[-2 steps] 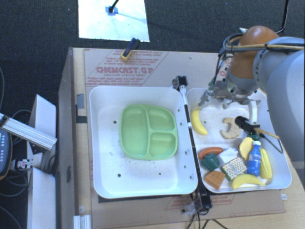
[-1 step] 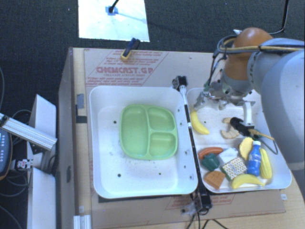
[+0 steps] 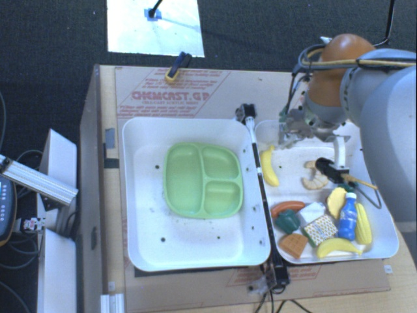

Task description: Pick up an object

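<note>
Gripper (image 3: 296, 135) hangs over the right bin's (image 3: 389, 240) far end; finger state cannot be told. Banana (image 3: 268, 166) lies below. Green tray (image 3: 202, 180) occupies the left bin (image 3: 140, 175).

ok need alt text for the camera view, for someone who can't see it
A grey robot arm reaches in from the right, its gripper above the far end of the right bin, which holds toy food including a banana and a blue bottle. The left bin holds a green divided plate.
</note>
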Available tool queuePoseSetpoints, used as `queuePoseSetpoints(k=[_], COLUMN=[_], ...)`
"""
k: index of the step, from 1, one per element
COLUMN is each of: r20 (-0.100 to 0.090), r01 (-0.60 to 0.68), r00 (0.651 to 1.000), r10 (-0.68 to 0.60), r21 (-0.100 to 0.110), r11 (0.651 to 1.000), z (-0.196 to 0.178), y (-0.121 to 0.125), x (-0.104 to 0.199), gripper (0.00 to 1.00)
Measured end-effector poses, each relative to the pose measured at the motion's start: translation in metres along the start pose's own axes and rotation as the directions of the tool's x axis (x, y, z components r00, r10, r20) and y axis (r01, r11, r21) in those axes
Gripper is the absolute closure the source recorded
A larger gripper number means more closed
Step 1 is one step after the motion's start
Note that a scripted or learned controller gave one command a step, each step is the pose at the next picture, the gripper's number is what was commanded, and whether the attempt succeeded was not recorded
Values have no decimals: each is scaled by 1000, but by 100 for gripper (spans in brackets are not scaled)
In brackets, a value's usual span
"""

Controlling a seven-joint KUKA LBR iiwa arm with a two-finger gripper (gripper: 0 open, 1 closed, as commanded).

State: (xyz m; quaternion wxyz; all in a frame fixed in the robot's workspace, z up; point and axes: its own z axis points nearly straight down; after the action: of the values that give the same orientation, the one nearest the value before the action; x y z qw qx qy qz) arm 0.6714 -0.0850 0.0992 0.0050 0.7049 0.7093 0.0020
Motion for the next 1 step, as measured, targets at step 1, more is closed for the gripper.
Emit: queuePoseSetpoints(k=[1], r20=[0], r01=[0], r00=[1000], r10=[0], r21=[0], r11=[1000], z=[0], y=[0], x=[0], gripper=[0])
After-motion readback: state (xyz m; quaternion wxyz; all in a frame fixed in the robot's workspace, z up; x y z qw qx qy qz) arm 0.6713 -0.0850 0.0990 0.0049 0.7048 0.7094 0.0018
